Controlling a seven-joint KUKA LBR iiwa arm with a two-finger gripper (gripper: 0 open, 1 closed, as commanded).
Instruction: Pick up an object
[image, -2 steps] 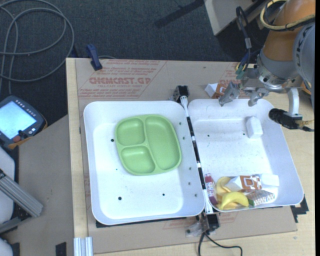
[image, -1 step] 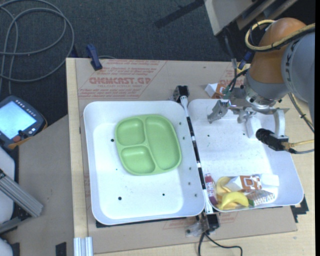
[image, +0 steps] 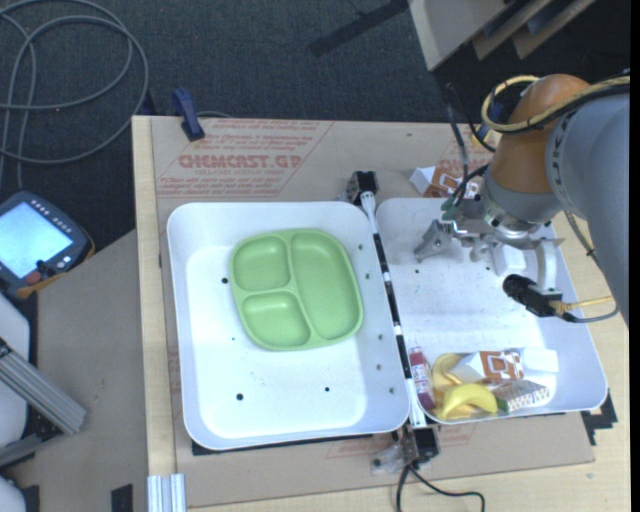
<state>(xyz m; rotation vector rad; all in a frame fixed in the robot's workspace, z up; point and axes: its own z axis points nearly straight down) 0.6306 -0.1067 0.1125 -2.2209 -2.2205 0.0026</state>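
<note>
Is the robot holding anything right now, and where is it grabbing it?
It cannot be told. The end effector hangs over the right bin, apart from the pile of snacks in the near corner.

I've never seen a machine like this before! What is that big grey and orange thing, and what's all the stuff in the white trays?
That is a robot arm, seen by a camera looking down from above. It reaches in from the right, and its gripper, a metal hand with two fingers, hangs over the right white bin. I can't tell whether anything is in its grip. The left white bin holds a green plate split into three sections. In the near corner of the right bin lies a pile of small things, with something yellow like a banana and some packets. The robot's job is to pick one thing up.
</note>
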